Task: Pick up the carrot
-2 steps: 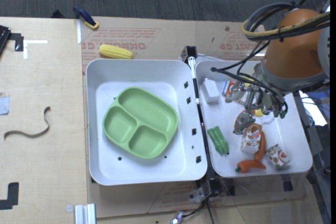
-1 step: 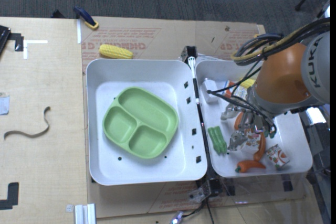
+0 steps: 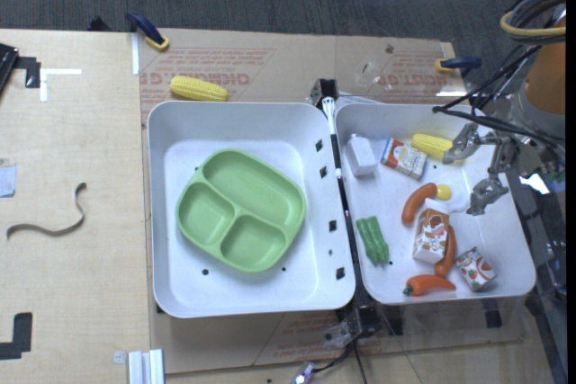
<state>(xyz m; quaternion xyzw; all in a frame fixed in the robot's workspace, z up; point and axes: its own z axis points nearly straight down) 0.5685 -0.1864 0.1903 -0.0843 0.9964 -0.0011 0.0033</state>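
Two white bins sit side by side on the bench. The left bin (image 3: 162, 220) carries a green plate (image 3: 241, 209) with three compartments near its centre. The right bin (image 3: 513, 279) carries the remaining items. The carrot (image 3: 428, 285) lies flat beside the near edge of the right bin, toward its right corner, with nothing touching it from above. A sausage (image 3: 416, 200) lies near the bin centre, tilted. A green bean pod (image 3: 373, 240) lies near the left wall. Two small cartons (image 3: 432, 236) (image 3: 405, 158) stand between centre and far edge, and a corn cob (image 3: 431, 145) lies near the far edge. Another corn cob (image 3: 198, 88) lies on the bench beyond the left bin. The gripper (image 3: 477, 166) hangs over the right side of the right bin, well apart from the carrot. Its fingers (image 3: 487, 190) are spread apart and grip nothing.
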